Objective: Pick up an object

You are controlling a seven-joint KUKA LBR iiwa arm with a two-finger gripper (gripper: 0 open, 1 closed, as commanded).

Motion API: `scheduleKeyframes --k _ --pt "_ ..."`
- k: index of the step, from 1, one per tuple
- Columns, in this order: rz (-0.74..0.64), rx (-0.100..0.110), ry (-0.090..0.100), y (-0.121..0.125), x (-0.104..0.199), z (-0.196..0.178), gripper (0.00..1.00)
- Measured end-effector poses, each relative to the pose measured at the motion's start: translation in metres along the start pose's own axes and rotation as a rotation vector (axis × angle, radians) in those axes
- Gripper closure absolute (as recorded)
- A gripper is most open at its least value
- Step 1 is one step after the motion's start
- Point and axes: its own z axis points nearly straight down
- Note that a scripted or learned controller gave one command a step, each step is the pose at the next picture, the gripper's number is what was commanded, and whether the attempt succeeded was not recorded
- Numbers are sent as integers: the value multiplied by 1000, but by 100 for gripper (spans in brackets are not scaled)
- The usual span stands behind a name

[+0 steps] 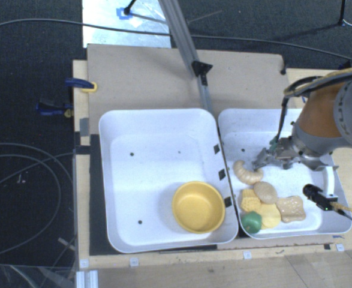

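Gripper (264, 158) low in right bin (241, 125), just above croissant (247, 173), finger state can't tell, yellow bowl (198, 206) in left bin (122, 131)

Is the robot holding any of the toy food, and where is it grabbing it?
Cannot be told: the end effector sits beside the curved tan piece.

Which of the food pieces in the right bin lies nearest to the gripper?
The curved, pale croissant-like piece, lying just left of the gripper; the other pieces lie below it.

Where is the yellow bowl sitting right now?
The yellow bowl sits in the left bin, in its near right corner, close to the wall shared with the right bin that holds the small food-shaped items.
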Motion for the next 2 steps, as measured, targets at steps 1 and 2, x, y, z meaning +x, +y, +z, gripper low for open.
scheduleKeyframes --k 1,2 --pt "1 -4 -1 1 0 -12 100" --pt "-5 -7 -2 13 -2 -63 100"
